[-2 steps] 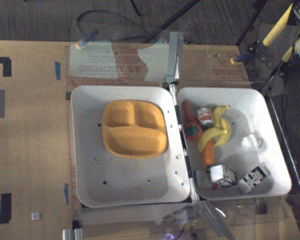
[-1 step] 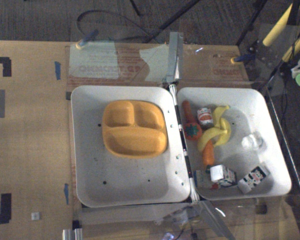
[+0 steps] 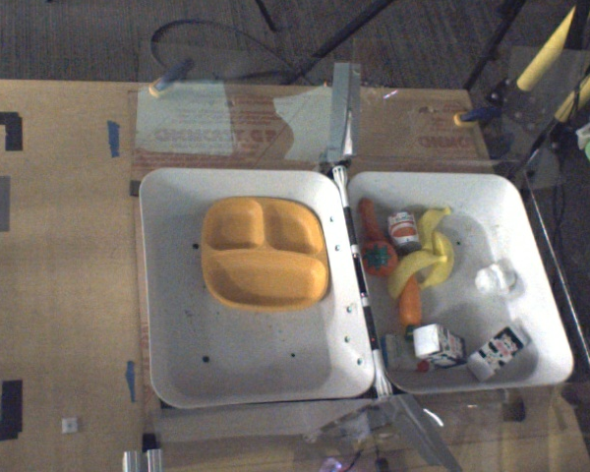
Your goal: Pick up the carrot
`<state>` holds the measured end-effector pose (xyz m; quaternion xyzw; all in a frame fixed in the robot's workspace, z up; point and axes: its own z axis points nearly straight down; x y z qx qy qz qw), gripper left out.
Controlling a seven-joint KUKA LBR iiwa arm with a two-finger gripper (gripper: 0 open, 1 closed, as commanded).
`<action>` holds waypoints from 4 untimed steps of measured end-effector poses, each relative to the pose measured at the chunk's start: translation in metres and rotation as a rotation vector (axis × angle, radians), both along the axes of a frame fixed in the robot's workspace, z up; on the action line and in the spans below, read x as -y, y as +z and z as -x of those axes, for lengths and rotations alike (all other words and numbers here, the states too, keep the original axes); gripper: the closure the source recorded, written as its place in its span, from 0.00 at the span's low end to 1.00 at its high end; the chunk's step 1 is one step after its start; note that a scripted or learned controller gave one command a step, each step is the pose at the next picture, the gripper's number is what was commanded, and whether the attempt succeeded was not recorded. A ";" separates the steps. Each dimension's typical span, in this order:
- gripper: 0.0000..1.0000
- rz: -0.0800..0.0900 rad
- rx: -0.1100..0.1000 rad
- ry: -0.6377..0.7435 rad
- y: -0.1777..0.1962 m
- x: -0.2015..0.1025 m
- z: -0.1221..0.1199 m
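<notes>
Carrot lying in the right bin, just below the bananas, beside a strawberry, orange tray in the left bin

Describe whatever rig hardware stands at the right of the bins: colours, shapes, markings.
Thin black struts run at a slant behind the right bin. Two yellow, rounded bars lean beside them. A small blue clamp with a yellowish tip sits on the board's back edge. No markings can be read on any of these.
</notes>
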<state>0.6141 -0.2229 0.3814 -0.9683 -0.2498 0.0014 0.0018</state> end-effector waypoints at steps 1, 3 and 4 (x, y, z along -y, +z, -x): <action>1.00 0.004 0.004 -0.302 -0.013 0.000 -0.013; 1.00 0.004 0.004 -0.291 0.054 -0.001 0.005; 1.00 0.005 0.006 -0.288 0.064 -0.002 0.004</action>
